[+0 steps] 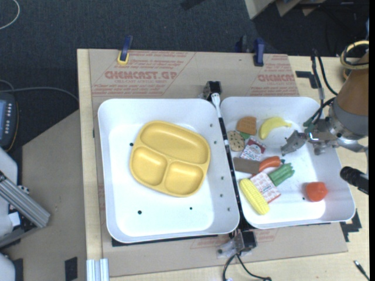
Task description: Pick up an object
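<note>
Two shallow white bins are seen side by side on the desk (94, 157). In the left bin (117, 215) one yellow divided plate (170, 158) is found, with three compartments, set near the middle; bare floor is left all round it, widest along the near edge.

The right bin (334, 212) is crowded along its left edge. Counted there: one cookie (237, 140), one brown toast-like piece (246, 125), one banana (273, 126), one small red-and-white packet (252, 151), one brown slab (246, 165), one orange-red piece (269, 163), one green vegetable (282, 174), one corn cob (254, 195) and one printed card (265, 186) — several of them touching or overlapping. One tomato (316, 191) is seen apart, near the right near corner, with open floor around it.

The hand (304, 140) is seen over the right bin's far right part, just right of the banana — its fingers are spread and nothing is seen between them.
</note>
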